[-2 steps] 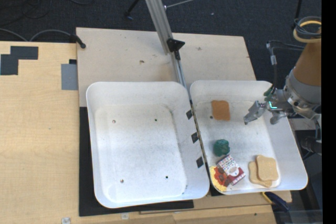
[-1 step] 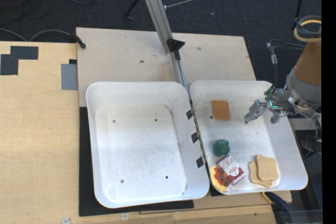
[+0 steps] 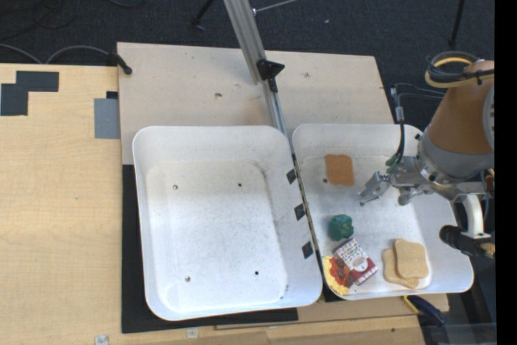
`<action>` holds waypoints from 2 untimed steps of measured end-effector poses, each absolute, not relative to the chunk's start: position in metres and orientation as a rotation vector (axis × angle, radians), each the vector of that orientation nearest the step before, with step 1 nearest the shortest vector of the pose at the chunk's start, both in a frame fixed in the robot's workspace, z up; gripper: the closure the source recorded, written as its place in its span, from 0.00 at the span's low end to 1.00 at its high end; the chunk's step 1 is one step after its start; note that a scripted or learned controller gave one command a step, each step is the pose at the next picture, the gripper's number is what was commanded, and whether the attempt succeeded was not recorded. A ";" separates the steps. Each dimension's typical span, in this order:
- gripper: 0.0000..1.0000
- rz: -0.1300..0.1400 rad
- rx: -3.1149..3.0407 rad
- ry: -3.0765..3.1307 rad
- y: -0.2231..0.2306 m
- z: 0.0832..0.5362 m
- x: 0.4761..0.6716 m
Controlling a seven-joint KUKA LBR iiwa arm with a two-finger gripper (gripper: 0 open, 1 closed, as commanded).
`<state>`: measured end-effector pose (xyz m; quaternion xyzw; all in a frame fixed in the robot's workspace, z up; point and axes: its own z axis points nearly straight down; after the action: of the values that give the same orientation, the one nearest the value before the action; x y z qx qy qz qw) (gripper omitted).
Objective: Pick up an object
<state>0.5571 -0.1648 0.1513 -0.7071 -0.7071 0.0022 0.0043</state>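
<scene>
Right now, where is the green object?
The green object lies in the right bin, near its left wall, just above the red-and-white packet and below the orange-brown block.

My pincer (image 3: 373,191): dull grey metal. Both bins, left (image 3: 212,224) and right (image 3: 367,143): smooth white plastic, faint sheen. Counter (image 3: 56,198): pale matt wood. Far strut (image 3: 239,8): ribbed, bright aluminium. Green lump (image 3: 341,226): matt.

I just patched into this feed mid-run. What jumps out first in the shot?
The grey arm with its orange band comes in from the right, its gripper low over the right bin. That bin holds everything: a tan sponge-like square, a green lump, a red-and-white packet and bread-shaped pieces. A slanted metal rail rises between the two bins.
</scene>
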 end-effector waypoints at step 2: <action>1.00 0.003 -2.228 -2.210 -0.166 0.110 0.556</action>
<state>0.5562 -0.1656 0.1104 -0.7100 -0.7042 0.0009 0.0019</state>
